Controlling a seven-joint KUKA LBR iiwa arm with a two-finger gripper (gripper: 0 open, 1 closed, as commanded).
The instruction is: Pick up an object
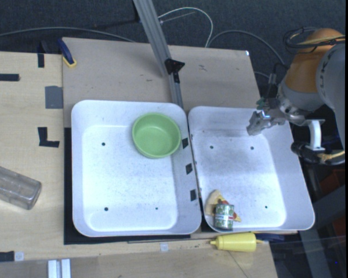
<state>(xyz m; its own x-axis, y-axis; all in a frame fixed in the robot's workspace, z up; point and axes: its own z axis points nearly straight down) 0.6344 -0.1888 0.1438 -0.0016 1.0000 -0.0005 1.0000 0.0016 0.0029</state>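
A green bowl [156, 135] sits upright in the left bin [93, 172], near its far right corner. A small tin can [224, 216] lies in the near left corner of the right bin [278, 178], with a tan and red scrap [214, 200] touching it. A yellow bottle [238, 242] lies on the bench just outside that bin's front rim. My gripper [256, 124] hangs over the far right part of the right bin, well away from the can, with nothing seen between its fingers.
A slanted grey pole [156, 33] rises from behind the bins. A clear plastic container [11, 185] lies on the bench at the far left. Cables [191, 16] run across the dark floor at the back. The arm's orange band [313, 62] is at the right edge.
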